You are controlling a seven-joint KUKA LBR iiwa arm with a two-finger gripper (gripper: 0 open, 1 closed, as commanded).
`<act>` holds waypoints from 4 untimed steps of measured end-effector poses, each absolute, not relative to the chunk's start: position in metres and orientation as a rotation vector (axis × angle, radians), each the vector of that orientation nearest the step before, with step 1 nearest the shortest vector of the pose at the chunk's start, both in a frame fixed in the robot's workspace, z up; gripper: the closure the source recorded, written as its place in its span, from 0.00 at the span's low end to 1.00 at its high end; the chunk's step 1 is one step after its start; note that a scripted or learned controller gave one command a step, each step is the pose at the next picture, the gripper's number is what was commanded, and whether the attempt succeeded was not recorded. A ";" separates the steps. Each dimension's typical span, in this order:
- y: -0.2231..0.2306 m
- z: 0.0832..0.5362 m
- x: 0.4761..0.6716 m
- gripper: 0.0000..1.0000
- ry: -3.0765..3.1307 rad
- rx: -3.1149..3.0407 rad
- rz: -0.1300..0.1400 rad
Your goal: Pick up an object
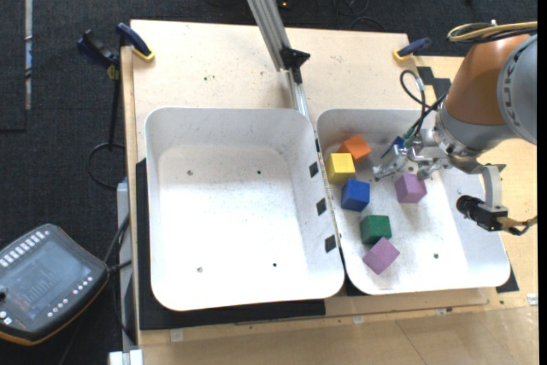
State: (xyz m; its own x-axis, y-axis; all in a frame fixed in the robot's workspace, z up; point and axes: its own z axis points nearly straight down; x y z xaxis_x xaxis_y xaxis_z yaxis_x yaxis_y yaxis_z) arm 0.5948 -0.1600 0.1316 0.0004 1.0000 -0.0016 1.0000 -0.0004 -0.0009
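The gripper [402, 167] sits low in the right bin [479, 265], near that bin's back edge, just above and touching or nearly touching a purple cube [411, 188]; whether it is parted or closed cannot be told from here. That cube looks like the target: a small, matte, slightly tilted block, lying apart from the others towards the bin's right side. To do this step well, the tool should straddle the cube squarely across two flat faces, settle low enough to catch its middle, and lift straight up. The orange cube [357, 148], yellow cube [341, 165] and blue cube [355, 195] crowd the bin's left wall, so drifting that way risks a nudge.
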 end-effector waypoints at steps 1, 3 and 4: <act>-0.162 0.123 0.601 0.00 2.207 2.206 0.016; -0.170 0.177 0.601 1.00 2.218 2.219 0.003; -0.173 0.235 0.594 1.00 2.216 2.216 0.005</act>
